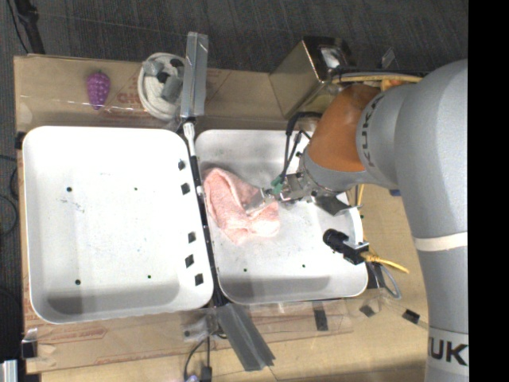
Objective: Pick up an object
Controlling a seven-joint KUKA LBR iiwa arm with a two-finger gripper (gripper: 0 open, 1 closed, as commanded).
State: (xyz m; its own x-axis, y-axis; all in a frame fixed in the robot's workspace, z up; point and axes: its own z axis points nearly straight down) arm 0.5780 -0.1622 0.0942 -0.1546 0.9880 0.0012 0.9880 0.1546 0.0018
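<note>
1. Fingers of the two-finger gripper (270, 200) are being pressed down at the right-hand edge of the crumpled pink cloth (237, 205) — whether they are open or closed on the fabric cannot be told from the camera view, since the tips are blurred against the pink folds.
2. That cloth is lying in the right white bin (318, 281), against its left wall, just beside the divider shared with the left white bin (103, 213).
3. From the fingers, most of the cloth is lying to the camera view's left and slightly below; its long axis is running roughly from upper left to lower right, along the divider.
4. The grey arm with its orange band (342, 134) is being reached in from the right, so the wrist is hanging over the bin's right half, and the cloth's right edge is the side nearest to it.
5. Little room is being left between the cloth and the divider wall on the left — a push that way would probably be jamming the fabric against the wall.
6. Open floor is being left below and to the right of the cloth, and a straight lift is judged the least obstructed path.
7. A purple grape-like toy (98, 89) and a white roll of tape (161, 86) are sitting on the cardboard beyond the bins, well apart from the work.
</note>
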